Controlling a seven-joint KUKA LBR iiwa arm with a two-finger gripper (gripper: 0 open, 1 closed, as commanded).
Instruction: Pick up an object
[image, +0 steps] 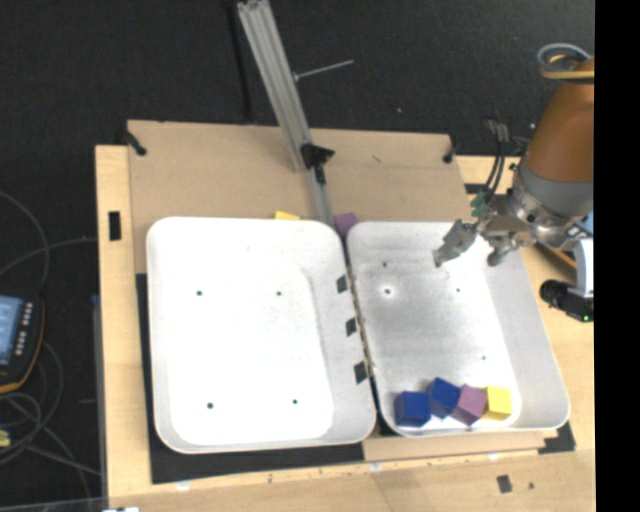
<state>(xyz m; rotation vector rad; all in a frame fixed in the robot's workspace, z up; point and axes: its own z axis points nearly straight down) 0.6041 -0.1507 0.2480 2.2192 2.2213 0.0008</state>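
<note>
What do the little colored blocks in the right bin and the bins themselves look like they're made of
The blue block, purple block and yellow block look like matte foam or painted wood: flat color, no glare. The right bin and left bin look like white molded plastic, with rounded corners and a dull, scuffed sheen.

Bench top (220, 170): pale tan board, looks like wood or fibreboard, matt, smooth. Left bin (250, 330): white plastic, smooth, faint sheen, a few small dark dots. Right bin (520, 330), just beside the left bin: same white plastic, floor dulled by grey scuffing. Blocks in the right bin's near corner, blue (412, 407), blue (443, 396), purple (468, 402), yellow (498, 401): matt, foam-like or plastic, cannot tell which. Slanted rail (283, 90) behind the left bin: bare grey metal, ribbed, slight shine. Arm wrist band (562, 130): glossy orange shell; gripper (475, 247) below it grey, metallic-looking.
</note>
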